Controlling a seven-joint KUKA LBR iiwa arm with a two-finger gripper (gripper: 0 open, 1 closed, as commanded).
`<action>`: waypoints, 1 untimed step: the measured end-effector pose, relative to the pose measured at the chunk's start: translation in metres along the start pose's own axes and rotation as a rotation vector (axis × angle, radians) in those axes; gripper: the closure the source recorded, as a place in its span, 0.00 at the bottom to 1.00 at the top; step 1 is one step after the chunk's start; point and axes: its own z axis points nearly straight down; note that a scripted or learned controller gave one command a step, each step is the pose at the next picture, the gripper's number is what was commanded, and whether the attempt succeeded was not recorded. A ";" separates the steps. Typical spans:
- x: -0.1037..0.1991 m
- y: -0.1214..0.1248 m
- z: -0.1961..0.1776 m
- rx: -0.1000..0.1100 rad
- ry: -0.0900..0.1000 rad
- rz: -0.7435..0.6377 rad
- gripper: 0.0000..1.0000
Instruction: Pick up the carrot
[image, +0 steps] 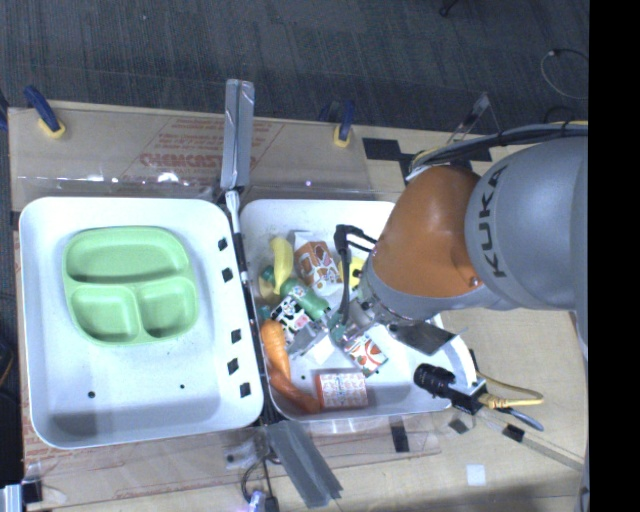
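Grey arm (530, 230) with orange band enters from the right of the camera view and bends down over the right bin (300, 210), the wrist covering that bin's right half. Gripper (345, 322) is low among the clutter near the middle of the right bin, just right of a black-and-white patterned carton (292, 318). Gripper opening: cannot tell, since the wrist and the packed items mask it. Nothing can be made out as held, and contact with the items around it cannot be judged. Count: 2 white bins side by side on the bench (120, 150), the left bin (40, 400) carrying 1 green tray (128, 282) with 3 compartments. Right bin holds 1 carrot (276, 358), 1 yellow banana-shaped item (283, 262), 1 orange-and-white printed carton (318, 265), the 1 black-and-white carton, 1 green item (306, 297), 1 small red-and-white pack (366, 351) and 1 red-and-white labelled box (342, 388). 2 blue clamps (45, 112) sit at the bench's far edge. Carrot position: front-left part of the right bin, lying along the left wall, thick end toward the black-and-white carton and thin end running toward the front wall beside the labelled box. Carrot is left of the gripper and apart from it, with the black-and-white carton partly between them.
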 end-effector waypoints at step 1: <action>0.007 0.053 -0.001 -0.002 -0.002 0.126 0.00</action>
